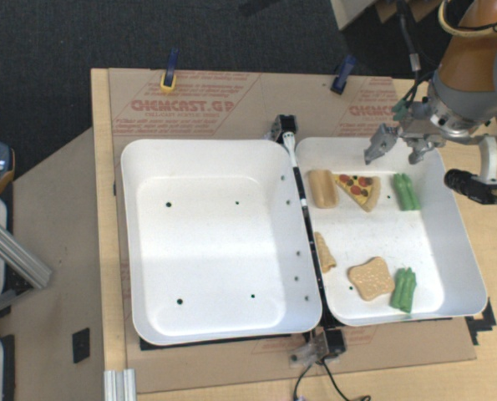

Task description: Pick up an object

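Nearest my lens lay the toast slice [371,278], well below the gripper [398,146]. The gripper hovered with fingers spread and nothing between them, above the right bin's [461,249] far end. Just beneath it sat my likeliest target, the pizza wedge [357,189]: flat, yellow, red-spotted, between a bread roll [322,188] and a green pod [406,192]. I judged the flat wedge could slip the fingers, or a neighbour get nudged.

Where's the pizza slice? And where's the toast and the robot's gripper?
pizza slice [358,190]: camera view, on its red topping.
toast [370,278]: camera view, middle of the slice.
gripper [398,149]: camera view, midway between its fingertips, above the right bin.
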Action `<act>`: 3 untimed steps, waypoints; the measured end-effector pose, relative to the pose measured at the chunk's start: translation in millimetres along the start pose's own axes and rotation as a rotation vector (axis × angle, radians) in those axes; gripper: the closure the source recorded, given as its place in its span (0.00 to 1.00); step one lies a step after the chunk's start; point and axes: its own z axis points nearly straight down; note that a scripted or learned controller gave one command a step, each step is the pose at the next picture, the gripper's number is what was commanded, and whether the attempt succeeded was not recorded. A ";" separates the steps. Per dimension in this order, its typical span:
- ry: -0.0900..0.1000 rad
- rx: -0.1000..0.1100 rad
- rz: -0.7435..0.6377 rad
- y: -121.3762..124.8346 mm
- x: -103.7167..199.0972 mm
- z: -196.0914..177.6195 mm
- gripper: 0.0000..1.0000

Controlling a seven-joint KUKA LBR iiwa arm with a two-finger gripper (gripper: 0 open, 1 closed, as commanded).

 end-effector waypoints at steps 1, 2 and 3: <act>0.002 0.005 -0.003 7.9 26.5 44.5 0.00; -0.003 -0.003 0.002 25.7 -11.4 71.2 0.00; -0.005 -0.006 0.004 27.3 -64.0 59.7 0.00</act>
